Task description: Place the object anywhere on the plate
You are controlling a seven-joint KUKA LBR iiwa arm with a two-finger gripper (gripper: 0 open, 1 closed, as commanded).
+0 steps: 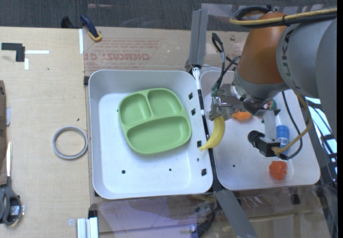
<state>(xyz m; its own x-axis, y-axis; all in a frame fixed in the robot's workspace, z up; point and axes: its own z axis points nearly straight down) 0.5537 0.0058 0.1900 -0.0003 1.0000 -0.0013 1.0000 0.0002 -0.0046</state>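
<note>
**Banana held at the divide between the two bins**

The two-finger gripper (218, 109) is closed on the upper end of a curved yellow banana (215, 134), which hangs below it over the left edge of the right white bin (300, 175), just beside the wall shared with the left white bin (102, 167). The light green three-compartment plastic plate (155, 121) lies in the middle of the left bin, apart from the banana. In the right bin, a small orange piece (242, 116) sits near the gripper, a blue object (282, 134) near the right edge, and an orange-red block (277, 170) toward the near right corner.
</note>
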